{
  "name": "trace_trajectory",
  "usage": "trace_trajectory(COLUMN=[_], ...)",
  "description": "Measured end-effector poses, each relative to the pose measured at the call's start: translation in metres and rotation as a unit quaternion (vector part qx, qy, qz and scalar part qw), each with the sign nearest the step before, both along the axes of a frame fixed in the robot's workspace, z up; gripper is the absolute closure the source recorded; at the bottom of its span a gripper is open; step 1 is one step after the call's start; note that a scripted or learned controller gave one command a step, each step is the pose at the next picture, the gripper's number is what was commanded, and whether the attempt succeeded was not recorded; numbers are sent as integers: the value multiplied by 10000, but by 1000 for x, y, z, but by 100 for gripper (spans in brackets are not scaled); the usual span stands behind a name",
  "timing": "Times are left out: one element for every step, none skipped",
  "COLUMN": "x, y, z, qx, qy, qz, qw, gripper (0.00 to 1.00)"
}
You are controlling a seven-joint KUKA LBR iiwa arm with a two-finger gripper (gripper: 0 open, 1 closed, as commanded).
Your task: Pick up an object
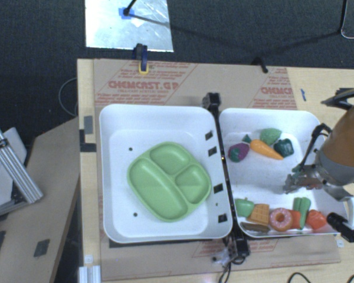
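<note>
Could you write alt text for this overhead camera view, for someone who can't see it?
A robot arm's end effector hovers over the right bin of toy food, including a carrot and doughnut. The left bin holds a green divided plate.

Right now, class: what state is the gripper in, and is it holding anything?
Gripper: low over the right bin, near its right side; whether it is open or shut cannot be told, and no object is seen in it.

In the right bin (310,122) the bare white floor in the middle gives free passage, while toy food along its lower edge (277,216) and near its upper wall (265,144) blocks those two strips.
</note>
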State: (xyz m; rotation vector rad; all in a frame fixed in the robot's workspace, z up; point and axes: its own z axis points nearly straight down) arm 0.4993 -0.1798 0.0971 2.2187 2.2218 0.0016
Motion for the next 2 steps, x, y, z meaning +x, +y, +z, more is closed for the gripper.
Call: trace_trajectory(x=[4, 13], y=[-10, -5], z=[50, 108], qx=[-9, -9], qy=[-17, -23], qz=[5, 19], qw=[10000, 10000], gripper=[100, 100])
